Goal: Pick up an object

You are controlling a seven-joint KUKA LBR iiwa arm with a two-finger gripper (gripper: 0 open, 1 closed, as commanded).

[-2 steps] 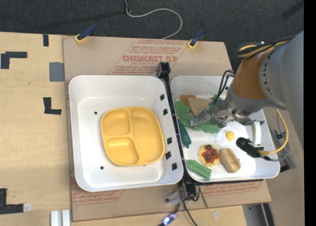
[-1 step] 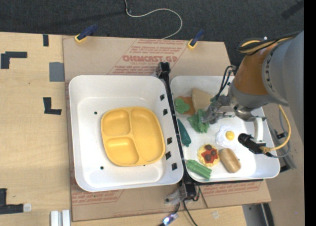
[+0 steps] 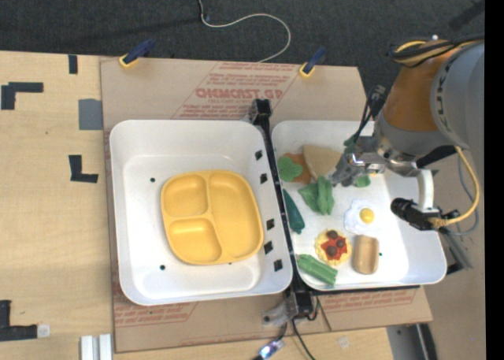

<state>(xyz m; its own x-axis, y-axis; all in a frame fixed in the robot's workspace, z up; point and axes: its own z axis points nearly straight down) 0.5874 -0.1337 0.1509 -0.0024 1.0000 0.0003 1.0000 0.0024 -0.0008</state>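
Camera view: two shallow white plastic bins side by side on a cardboard sheet. The left bin holds a yellow three-compartment plastic plate lying flat near its centre. The right bin holds the toy food. My gripper reaches in from 3 o'clock and sits low in the upper middle of the right bin; whether it is open or closed, I cannot tell from this angle, and nothing is visibly held. Just at 9 o'clock of the gripper lies a leafy green toy vegetable, with a tan wedge-shaped toy slice at 11 o'clock of the gripper and an orange-and-green round toy at the slice's 9 o'clock, near the divider. A long dark green pod-shaped toy lies along the divider at 8 o'clock. A white toy fried egg with yellow yolk is at 5 o'clock of the gripper; at its 6 o'clock stands a brown toy bread roll, touching or just beside a small yellow toy tart with red topping. A bright green toy bean pod rests near the front wall.
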